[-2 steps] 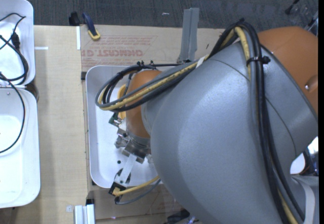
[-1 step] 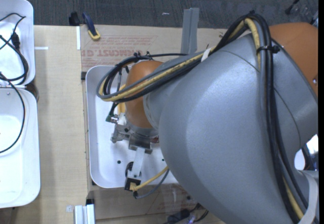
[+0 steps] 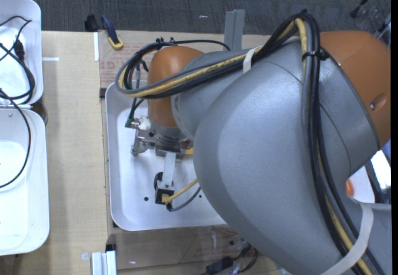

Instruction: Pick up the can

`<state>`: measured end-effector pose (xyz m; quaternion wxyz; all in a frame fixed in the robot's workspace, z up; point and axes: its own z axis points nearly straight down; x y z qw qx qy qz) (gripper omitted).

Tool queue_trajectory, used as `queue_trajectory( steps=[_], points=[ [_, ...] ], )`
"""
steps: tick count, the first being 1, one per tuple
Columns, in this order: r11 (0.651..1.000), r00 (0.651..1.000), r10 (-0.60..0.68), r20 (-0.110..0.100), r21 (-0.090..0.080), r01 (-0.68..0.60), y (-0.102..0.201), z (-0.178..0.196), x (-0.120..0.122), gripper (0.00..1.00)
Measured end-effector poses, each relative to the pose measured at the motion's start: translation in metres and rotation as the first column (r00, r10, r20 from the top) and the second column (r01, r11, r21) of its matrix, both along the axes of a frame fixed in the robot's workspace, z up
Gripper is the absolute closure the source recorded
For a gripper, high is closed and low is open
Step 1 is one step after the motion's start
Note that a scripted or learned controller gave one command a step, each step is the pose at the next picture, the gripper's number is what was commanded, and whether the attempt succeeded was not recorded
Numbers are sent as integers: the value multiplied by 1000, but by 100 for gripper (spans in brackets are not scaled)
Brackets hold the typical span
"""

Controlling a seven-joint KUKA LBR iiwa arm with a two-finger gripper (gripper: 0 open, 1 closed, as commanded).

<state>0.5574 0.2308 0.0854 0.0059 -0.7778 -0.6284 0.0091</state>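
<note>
Can't read the opening of the gripper point(image 3: 158, 145): tucked under the orange band point(image 3: 171, 90) and the bulky grey arm point(image 3: 267, 143), pointing down, low over the floor of the right bin point(image 3: 118, 162). Can't place the can either, probably thanks to the arm covering most of that bin's floor. Further out, just a black cable point(image 3: 28, 78) looped in the left bin point(image 3: 37, 230) and a small yellow-handled tool point(image 3: 114, 37) lying on the bench point(image 3: 68, 143) beyond the right bin.

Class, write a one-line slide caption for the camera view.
Grey arm reaching from the right, end effector inside one white bin.
</note>
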Motion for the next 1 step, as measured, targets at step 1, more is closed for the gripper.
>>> queue_trajectory(
  steps=[1],
  points=[
    [997,997,77,7,-1,-77,-2,2,-9,0]
  ],
)
